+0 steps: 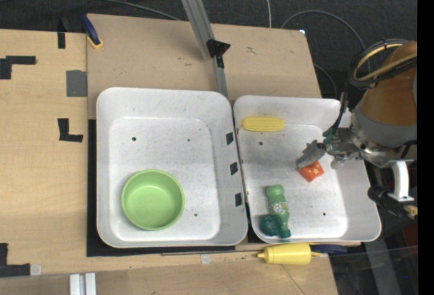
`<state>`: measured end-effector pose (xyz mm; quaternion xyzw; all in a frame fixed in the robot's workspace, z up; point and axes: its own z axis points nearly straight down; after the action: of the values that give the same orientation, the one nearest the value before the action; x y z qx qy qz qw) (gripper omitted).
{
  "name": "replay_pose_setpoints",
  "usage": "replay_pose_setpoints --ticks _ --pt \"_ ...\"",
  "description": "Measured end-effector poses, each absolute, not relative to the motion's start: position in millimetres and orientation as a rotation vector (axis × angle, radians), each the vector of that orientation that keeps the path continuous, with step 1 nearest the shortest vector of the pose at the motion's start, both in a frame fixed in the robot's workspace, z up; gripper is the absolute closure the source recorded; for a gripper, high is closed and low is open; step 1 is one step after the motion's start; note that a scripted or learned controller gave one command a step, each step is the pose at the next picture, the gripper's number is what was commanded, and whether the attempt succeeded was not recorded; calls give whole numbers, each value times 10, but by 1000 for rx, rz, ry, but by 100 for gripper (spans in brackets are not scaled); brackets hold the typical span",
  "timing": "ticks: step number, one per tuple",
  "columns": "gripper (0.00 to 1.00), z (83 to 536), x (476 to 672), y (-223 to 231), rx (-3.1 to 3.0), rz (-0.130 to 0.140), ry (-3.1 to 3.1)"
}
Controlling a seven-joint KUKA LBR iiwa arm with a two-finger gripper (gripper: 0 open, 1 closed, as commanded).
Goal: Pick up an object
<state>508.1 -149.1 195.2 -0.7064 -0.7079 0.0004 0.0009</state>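
In the right bin (291, 107) a small red-orange block (311, 171) lies near the middle-right. My gripper (319, 154) reaches in from the right and hangs directly over the block's upper edge, touching or nearly touching it. A yellow corn-shaped piece (263, 125) rests by the bin's back wall. A green bottle (276, 209) lies near the front wall, left of the block.
The left bin (169, 110) holds a green bowl (152, 199) in its front left corner. A yellow squeeze bottle (288, 254) lies on the bench just outside the right bin's front rim. A grey pole (196, 5) slants down to the divide between the bins.
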Motion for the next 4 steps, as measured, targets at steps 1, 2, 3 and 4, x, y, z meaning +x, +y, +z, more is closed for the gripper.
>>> replay_pose_setpoints --ticks 1,2,3,4 --pt "0 1953 5081 -1492 -2218 1 -2222" --pt "0 1499 5010 -1501 -2217 7 -2219" --pt "0 895 4984 -1447 -2220 3 -2223" --pt "0 898 4985 -1447 -2221 0 -2222"
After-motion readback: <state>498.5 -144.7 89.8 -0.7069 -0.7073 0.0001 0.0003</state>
